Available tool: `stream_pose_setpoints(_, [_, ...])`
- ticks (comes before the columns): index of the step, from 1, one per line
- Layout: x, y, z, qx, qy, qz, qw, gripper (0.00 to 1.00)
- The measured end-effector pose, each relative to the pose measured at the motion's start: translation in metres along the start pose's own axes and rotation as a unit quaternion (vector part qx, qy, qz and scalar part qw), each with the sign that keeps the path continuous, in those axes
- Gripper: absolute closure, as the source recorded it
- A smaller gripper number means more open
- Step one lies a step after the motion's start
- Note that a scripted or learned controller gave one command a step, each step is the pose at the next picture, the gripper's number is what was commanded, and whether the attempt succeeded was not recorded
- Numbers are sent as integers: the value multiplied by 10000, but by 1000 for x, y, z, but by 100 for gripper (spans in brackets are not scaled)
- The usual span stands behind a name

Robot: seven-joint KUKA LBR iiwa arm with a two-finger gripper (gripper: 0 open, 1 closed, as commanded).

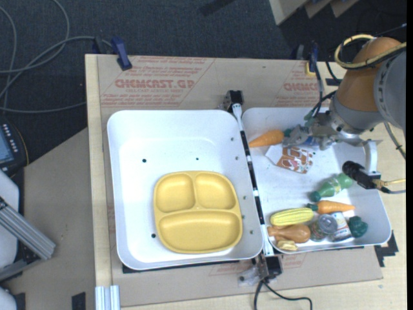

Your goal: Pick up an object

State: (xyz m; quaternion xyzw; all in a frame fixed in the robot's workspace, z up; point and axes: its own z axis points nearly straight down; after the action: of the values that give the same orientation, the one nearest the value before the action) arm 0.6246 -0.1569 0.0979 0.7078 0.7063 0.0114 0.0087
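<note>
A: Camera view: arm (361, 86) reaches in from the right, gripper (308, 134) low over the back of the right bin (381, 219). It sits between the carrot (266, 138) and the packet (297, 159), near both. Can't tell how wide it is or whether it has anything; wrist hides the tips.

B: Risks?

A: My guess: closes between the two and gets nothing, or shoves the carrot into the divider wall. The packet lies flat and could slip out of a pinch.

B: Targets look like?

A: Carrot: orange, tapered, lying flat, tip towards the left bin (129, 134). Packet: white with red print, crumpled. Corn (292, 217), bottle (332, 186) and more toys are heaped at the front edge, well apart from the gripper. Yellow plate (197, 212) sits in the left bin.
</note>
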Motion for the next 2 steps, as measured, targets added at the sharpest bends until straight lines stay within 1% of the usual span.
stream_pose_setpoints(1, [20,10,10,127,-64,26,9999,0])
stream_pose_setpoints(2, [46,-4,-3,151,-16,-17,9999,0])
